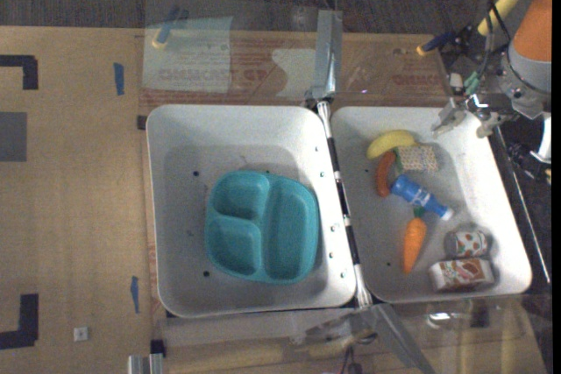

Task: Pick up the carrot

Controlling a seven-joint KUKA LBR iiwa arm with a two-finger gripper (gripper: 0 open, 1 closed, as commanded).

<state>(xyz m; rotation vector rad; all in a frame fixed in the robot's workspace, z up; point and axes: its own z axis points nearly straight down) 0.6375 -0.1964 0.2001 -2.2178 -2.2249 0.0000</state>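
**Carrot waits in right-hand bin**

The claw, fingers apart and empty, hovers over the bin's far right corner. The carrot lies well below-left of it, just beyond a blue bottle. Likely light, rigid, smooth plastic; its thicker mid-body suits gripping.

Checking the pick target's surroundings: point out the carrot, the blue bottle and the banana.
carrot (pixel 414 243): camera view, mid-body.
blue bottle (pixel 417 194): camera view, middle of body.
banana (pixel 391 142): camera view, middle of curve.
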